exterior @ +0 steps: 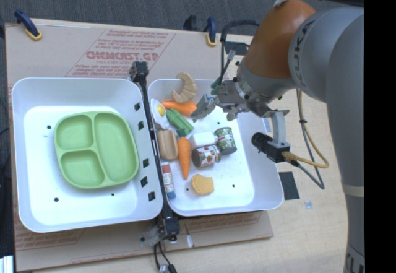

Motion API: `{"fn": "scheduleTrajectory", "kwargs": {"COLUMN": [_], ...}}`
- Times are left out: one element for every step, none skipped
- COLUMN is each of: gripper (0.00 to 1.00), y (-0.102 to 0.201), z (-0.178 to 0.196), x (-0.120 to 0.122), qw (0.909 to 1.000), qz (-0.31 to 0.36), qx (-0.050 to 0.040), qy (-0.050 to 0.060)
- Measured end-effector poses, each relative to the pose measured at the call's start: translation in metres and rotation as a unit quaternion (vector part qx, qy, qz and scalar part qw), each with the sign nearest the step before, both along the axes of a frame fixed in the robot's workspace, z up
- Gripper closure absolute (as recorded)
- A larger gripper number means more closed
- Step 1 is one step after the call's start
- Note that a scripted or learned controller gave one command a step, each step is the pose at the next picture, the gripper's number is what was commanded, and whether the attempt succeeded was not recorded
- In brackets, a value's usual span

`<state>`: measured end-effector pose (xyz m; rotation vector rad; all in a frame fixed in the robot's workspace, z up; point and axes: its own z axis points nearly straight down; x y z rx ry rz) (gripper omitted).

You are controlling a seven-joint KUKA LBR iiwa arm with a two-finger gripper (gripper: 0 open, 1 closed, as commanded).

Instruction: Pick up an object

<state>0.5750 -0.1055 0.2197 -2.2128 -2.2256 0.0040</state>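
The arm [309,43], grey with an orange band, reaches in from the right and hangs over the upper part of the right bin [263,194]. Its gripper [210,104] sits low above the bin's upper middle, just right of the cluster of toy food. The fingers point toward the left, and one grey fingertip [202,109] shows just right of the green vegetable; nothing is seen between the fingers. How far apart they stand cannot be told from this angle, since the wrist hides most of them.

Taking the right bin as the landmark: a croissant [185,86] lies at its top edge, near the upper left corner. Just below it an orange carrot [179,105] lies crosswise, and under that a green vegetable [179,122] slants down to the right. A white and yellow egg piece [159,110] lies against the bin's left wall beside them. A tan bread roll [167,143] stands lengthwise by the left wall, with a second carrot [184,155] just to its right, pointing down. A slim tube [167,180] lies along the left wall lower down. Near the bin's middle two small cans lie side by side, a red-labelled can [206,155] and a green-labelled can [224,140] up and to its right. A piece of yellow cheese [202,184] lies near the bin's bottom edge.

To the left of the right bin, the left bin [25,203] holds a green divided plate [96,149]. Both bins rest on a cardboard sheet [80,49] with red printing.
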Motion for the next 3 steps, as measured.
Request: {"fn": "scheduleTrajectory", "kwargs": {"gripper": [0.0, 0.0, 0.0], "y": [0.0696, 0.0692, 0.0692], "z": [0.0685, 0.0684, 0.0684], "x": [-0.0984, -0.0985, -0.0985], "qw": [1.0, 1.0, 1.0], "qz": [0.0, 0.0, 0.0], "qx": [0.0002, -0.0001, -0.0001], "qy": [-0.001, -0.001, -0.001]}}
